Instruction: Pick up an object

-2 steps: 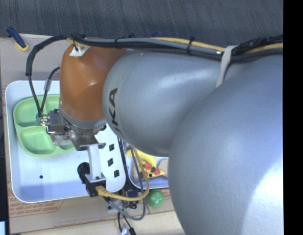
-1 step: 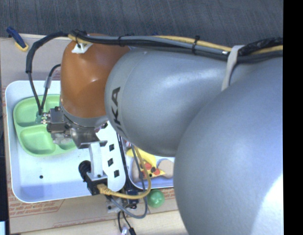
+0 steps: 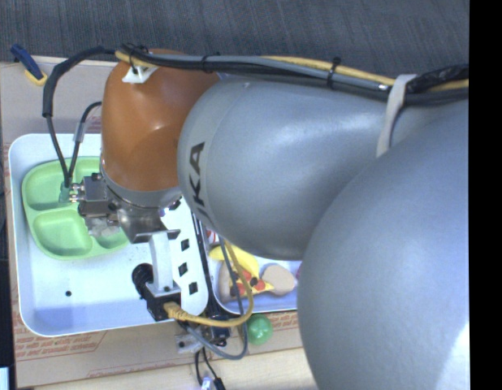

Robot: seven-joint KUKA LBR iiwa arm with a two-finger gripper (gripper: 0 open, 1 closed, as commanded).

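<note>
Here the arm (image 3: pixel 316 185) fills most of the view, its orange band (image 3: pixel 141 128) hanging over the left bin (image 3: pixel 40 299), with the wrist and its white mount (image 3: pixel 182 270) pointing down toward the bin's near edge. The jaws lie under the wrist hardware, so I cannot tell how they stand, nor whether anything sits between them.

A green tray (image 3: pixel 60 214) with two hollows lies in the far left part of the bin, partly under the wrist. A small green ball (image 3: pixel 258 328) sits at the near rim, just beside the cables (image 3: pixel 214 319) that loop below the mount. Next to it, tucked under the arm, are a yellow piece (image 3: pixel 244 262) and a pale rounded piece (image 3: pixel 277 279); both are too covered to name.

Judging by the pose, the step in hand is the reach or descent over the bin, with the grasp not yet shown as made. Which thing is the target is unclear; the tray and the cluster by the ball are all near the wrist. The next move calls for a straight descent onto one item, a firm close, then a lift that keeps the cables from dragging on the ball or the rim.
</note>
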